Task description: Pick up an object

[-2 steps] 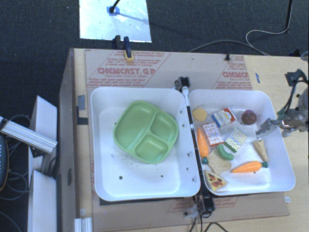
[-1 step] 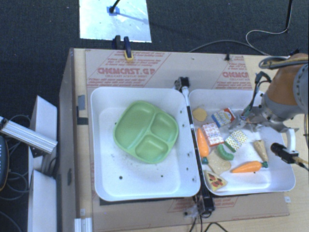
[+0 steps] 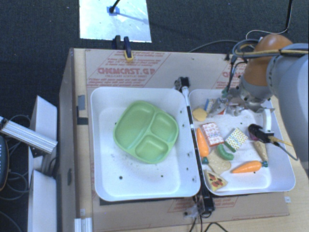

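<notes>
Several toy foods lie loose in the right white plastic bin (image 3: 289, 180): a pale yellow round piece (image 3: 199, 114) near its far left corner, a red-and-white printed packet (image 3: 212, 133), an orange plastic carrot (image 3: 247, 166) toward the near edge. The grey gripper (image 3: 231, 105) hangs over the far edge, close to the yellow piece; whether it is spread or pressed together I cannot tell. A sound grasp likely means centring over one isolated item, clear of the bin wall. The left white bin (image 3: 104, 178) carries a light green divided plate (image 3: 147, 131).
</notes>
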Controlling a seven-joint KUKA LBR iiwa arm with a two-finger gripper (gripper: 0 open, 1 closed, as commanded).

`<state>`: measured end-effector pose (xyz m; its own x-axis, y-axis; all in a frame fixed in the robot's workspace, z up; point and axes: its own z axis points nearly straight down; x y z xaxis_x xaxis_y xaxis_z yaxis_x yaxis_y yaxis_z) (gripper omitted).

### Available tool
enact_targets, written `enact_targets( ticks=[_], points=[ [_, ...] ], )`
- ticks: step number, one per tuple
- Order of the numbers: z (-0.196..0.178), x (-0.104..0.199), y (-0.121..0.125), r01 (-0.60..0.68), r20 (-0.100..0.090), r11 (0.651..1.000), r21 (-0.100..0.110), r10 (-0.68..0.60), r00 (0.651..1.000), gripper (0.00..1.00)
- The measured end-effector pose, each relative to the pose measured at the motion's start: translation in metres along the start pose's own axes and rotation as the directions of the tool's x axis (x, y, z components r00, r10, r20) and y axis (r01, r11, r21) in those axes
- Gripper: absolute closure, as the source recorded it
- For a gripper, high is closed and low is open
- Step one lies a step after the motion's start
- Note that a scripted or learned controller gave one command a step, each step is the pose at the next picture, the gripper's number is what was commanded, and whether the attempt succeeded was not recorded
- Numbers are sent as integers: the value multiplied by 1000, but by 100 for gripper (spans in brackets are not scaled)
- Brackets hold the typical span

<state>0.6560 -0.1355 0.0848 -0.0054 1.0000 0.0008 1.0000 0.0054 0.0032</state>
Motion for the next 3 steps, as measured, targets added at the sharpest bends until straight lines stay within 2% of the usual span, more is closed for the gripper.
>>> enact_targets(
  ticks=[1, 2, 3],
  points=[
    [-11, -2, 1, 4, 3, 1000, -2, -4, 1000, 100],
    [-11, -2, 1, 5, 3, 1000, -2, -5, 1000, 0],
    [-1, 20, 12, 0, 2, 1000, 12, 0, 1000, 0]
  ],
)
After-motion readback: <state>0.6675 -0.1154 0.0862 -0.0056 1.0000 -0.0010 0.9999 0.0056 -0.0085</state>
